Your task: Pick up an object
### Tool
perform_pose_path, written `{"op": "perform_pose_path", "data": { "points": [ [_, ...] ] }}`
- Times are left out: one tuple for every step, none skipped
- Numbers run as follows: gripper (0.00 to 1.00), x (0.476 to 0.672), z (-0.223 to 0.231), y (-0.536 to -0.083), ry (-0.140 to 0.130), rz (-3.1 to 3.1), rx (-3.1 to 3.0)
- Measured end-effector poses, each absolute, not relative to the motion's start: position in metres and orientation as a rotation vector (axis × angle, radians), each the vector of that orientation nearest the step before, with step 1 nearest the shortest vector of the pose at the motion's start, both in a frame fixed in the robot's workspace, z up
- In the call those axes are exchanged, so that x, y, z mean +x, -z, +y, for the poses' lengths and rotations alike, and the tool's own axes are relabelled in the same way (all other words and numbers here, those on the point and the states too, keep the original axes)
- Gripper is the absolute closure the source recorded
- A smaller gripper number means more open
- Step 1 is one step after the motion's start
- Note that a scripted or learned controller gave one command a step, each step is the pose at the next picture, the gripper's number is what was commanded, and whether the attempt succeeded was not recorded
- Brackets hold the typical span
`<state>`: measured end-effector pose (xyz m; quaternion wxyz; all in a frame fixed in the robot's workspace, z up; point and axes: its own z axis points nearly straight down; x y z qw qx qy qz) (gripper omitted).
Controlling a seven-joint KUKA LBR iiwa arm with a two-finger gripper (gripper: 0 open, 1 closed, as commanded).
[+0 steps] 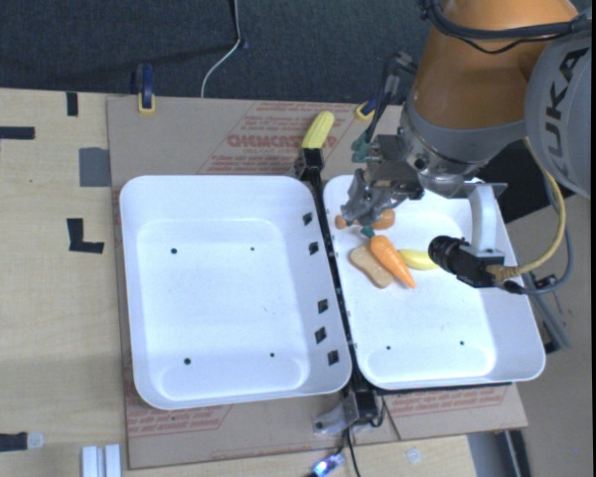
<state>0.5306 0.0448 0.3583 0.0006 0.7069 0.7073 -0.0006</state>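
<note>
Jaws hang low in the right bin (497,351); how wide they stand I cannot tell. Just below them lie a carrot (390,259), a tan piece (370,266) and a yellow piece (417,259).

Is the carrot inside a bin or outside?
Inside. The carrot lies flat on the floor of the right bin, within its rim.
</note>
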Motion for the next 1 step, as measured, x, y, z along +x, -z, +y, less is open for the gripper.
{"op": "perform_pose_path", "data": {
  "points": [
    [1.00,0.5582,0.0823,-0.4485,-0.013,2.224,2.210]
  ]
}}
